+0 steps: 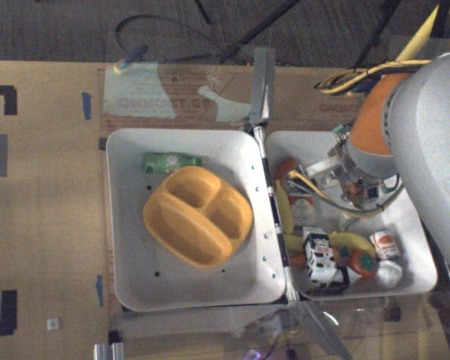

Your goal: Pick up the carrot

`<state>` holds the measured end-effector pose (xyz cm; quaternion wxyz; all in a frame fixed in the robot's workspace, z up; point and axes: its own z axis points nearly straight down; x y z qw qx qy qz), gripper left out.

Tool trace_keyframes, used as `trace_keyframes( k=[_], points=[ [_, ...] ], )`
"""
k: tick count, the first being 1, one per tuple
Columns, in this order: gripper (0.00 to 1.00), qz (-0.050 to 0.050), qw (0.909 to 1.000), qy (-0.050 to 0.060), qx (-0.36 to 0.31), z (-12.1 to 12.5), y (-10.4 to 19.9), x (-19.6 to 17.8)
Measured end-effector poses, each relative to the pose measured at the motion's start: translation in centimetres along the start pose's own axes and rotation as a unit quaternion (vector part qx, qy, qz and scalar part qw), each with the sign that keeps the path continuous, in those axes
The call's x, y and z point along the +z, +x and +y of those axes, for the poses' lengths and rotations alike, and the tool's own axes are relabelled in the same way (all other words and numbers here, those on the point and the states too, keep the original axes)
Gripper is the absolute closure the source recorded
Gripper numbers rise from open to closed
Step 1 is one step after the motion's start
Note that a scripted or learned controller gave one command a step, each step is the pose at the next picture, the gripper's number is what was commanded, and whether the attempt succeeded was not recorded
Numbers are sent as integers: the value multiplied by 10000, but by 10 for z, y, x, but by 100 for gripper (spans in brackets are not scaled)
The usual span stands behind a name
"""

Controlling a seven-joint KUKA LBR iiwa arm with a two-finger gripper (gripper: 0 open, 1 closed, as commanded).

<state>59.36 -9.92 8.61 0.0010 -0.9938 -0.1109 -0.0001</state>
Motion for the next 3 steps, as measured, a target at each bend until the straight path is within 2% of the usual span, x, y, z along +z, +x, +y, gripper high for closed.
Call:
trace_keyframes(
  k=[1, 2, 3],
  points=[
    [100, 18, 10000, 1, 19, 1, 1, -11],
    [100, 24, 10000, -7, 25, -10, -34, -1],
    [100, -10, 9996, -2, -281, -60, -84, -98]
  ],
)
